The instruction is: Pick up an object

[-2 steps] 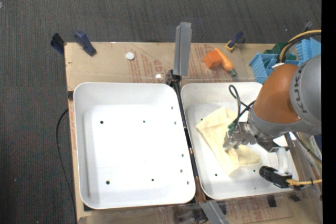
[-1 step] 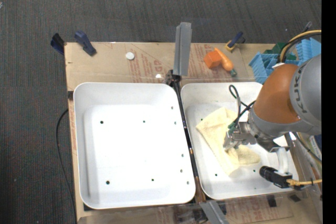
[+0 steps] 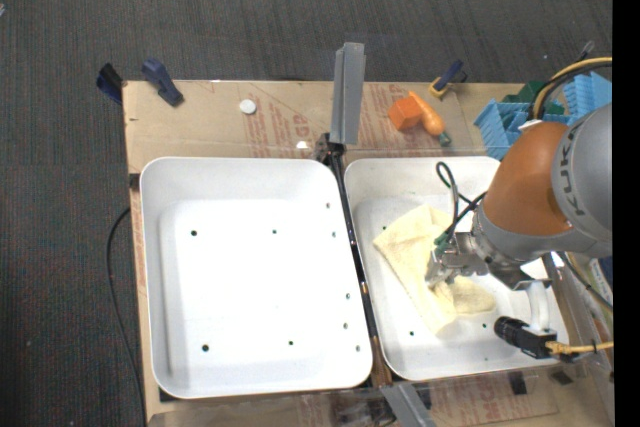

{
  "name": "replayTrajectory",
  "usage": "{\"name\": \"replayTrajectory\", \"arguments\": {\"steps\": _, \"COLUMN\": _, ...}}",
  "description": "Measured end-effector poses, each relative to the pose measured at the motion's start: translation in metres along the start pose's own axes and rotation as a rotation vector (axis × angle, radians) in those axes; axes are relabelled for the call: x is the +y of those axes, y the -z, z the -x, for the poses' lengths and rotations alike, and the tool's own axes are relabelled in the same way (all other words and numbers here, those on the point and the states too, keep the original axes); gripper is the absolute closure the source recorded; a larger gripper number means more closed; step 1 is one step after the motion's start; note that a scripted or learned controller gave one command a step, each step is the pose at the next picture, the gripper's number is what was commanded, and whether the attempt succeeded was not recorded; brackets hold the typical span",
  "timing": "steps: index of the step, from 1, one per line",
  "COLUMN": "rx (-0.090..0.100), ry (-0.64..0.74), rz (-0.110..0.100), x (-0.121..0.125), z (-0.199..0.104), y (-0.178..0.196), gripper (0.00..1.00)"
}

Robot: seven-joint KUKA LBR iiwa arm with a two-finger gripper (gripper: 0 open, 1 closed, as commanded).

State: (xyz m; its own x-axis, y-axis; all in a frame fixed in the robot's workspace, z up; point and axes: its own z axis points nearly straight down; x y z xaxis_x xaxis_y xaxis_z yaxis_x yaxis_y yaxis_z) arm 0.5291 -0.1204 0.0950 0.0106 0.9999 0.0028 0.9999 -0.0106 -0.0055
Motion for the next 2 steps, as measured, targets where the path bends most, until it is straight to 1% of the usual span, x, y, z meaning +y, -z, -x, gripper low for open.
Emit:
{"name": "replayTrajectory", "arguments": {"steps": 1, "rx": 0.000, "ry": 0.098, "rz": 0.007, "x": 0.013, "z": 0.012, "y": -0.006, "gripper": 0.00}}
{"name": "replayTrajectory", "arguments": {"steps": 2, "rx": -0.001, "ry": 0.197, "rz": 0.009, "x": 0.032, "z": 0.032, "y": -0.005, "gripper": 0.00}}
